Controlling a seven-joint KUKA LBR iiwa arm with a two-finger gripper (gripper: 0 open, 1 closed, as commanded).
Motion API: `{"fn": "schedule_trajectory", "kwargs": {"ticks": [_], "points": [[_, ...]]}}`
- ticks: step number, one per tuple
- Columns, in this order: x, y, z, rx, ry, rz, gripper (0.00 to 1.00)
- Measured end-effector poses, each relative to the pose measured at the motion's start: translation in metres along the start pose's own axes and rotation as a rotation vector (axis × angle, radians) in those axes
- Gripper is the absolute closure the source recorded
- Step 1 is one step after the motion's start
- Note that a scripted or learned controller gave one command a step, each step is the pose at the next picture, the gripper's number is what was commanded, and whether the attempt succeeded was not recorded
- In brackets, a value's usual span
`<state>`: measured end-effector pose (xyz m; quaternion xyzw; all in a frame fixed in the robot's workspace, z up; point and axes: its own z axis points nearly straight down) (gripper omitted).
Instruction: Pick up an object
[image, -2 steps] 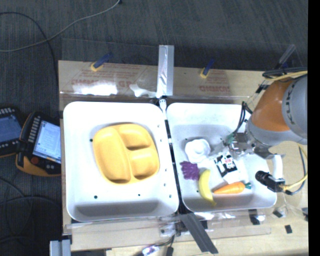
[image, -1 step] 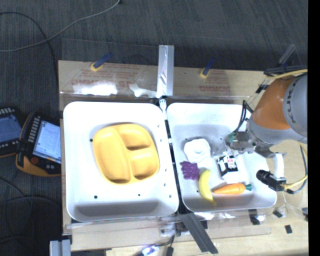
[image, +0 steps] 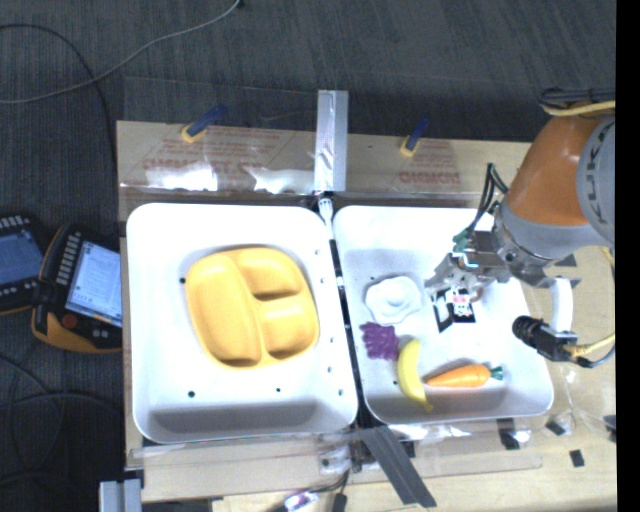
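Note:
The right bin (image: 520, 400) holds a white fried-egg toy (image: 392, 297), a purple grape bunch (image: 379, 339), a yellow banana (image: 410, 372) and an orange carrot (image: 459, 376). My gripper (image: 457, 303) hangs over the bin's middle right, right of the egg and above the carrot. Its dark fingers point down toward the bin floor, and nothing shows between them. The grey arm with its orange band (image: 560, 185) comes in from the upper right.
A yellow divided plate (image: 253, 304) lies in the left bin (image: 160, 400). A metal divider (image: 331, 140) stands behind the bins. A handheld pendant (image: 80, 290) rests off the bench at left. Cables and a black fitting (image: 540, 337) hang by the right bin's edge.

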<state>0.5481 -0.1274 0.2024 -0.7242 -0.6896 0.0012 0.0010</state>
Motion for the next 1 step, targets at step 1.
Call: {"fn": "schedule_trajectory", "kwargs": {"ticks": [1], "points": [[0.0015, 0.0006, -0.0073, 0.003, 0.002, -0.003, 1.00]]}}
